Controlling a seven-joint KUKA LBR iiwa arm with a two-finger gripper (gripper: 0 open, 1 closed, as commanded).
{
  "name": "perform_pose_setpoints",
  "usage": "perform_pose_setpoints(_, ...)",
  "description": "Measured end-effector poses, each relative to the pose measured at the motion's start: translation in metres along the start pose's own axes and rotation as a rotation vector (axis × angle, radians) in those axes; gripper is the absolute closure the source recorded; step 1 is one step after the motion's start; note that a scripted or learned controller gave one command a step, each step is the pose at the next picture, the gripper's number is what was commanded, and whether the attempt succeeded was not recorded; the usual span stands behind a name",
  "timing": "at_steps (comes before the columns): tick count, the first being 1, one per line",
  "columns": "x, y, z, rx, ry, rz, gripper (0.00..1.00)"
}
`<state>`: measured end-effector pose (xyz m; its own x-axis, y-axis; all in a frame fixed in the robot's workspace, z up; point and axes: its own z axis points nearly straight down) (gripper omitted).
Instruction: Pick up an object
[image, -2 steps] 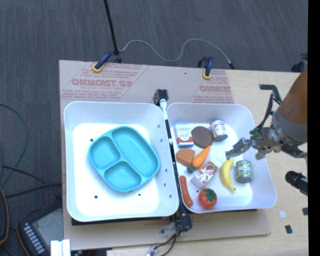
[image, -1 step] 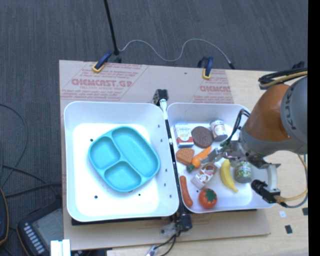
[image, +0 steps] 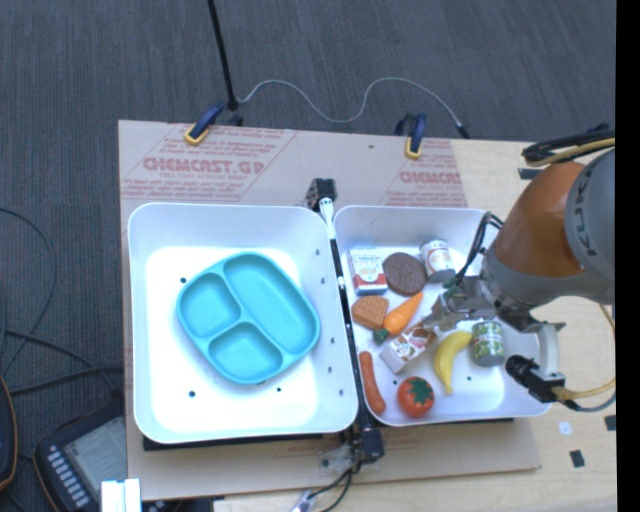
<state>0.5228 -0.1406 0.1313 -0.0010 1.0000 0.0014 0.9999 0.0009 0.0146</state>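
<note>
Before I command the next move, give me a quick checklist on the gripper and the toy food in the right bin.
1. Gripper is over the right bin: ok.
2. An object sits between its fingers: cannot tell.
3. Banana and carrot lie close below the gripper, reachable: ok.
4. Targets have room around them: not ok; the food is crowded together.
5. Blue tray sits alone in the left bin, ready for a drop: ok.
</note>
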Motion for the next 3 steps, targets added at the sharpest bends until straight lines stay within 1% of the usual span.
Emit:
perform_pose_setpoints(1, 0.0, -0.001, 0.001, 0.003, 0.0, 0.0, 0.0)
perform_pose_setpoints(2, 0.011, -0.008, 0.017, -0.014, -0.007, 0.003, 0.0)
perform_pose_setpoints(3, 0.015, -0.006, 0.006, -0.011, 0.003, 0.0, 1.0)
